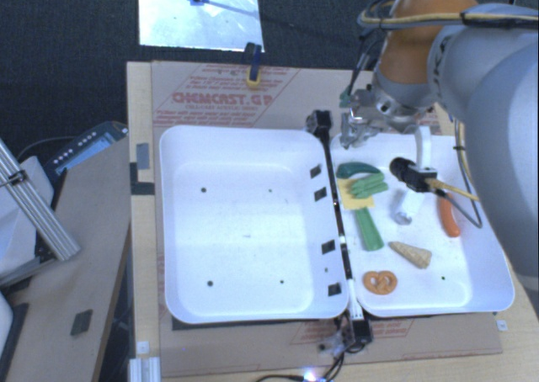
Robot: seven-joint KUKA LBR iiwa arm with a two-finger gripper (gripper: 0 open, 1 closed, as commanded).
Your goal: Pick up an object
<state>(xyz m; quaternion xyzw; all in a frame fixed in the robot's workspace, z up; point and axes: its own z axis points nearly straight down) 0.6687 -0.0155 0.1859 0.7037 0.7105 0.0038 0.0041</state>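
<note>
The right bin (480, 279) holds several small things. A green pod (360, 169) lies near its far left corner, beside a green and yellow piece (362, 188) and a long green stick (368, 230). A small grey piece (402, 217) and an orange carrot (449, 219) lie further right. A tan wedge (411, 254) and a brown pretzel (380, 282) sit toward the front. My gripper (354, 131) hangs over the bin's far left corner, just behind the green pod, with nothing seen in it.
The left bin (181, 229) sits beside the right one, with black clips (320, 194) along the shared rim. Both rest on a cardboard sheet (215, 94). The arm's bulky grey body (497, 103) overhangs the right bin's far right side.
</note>
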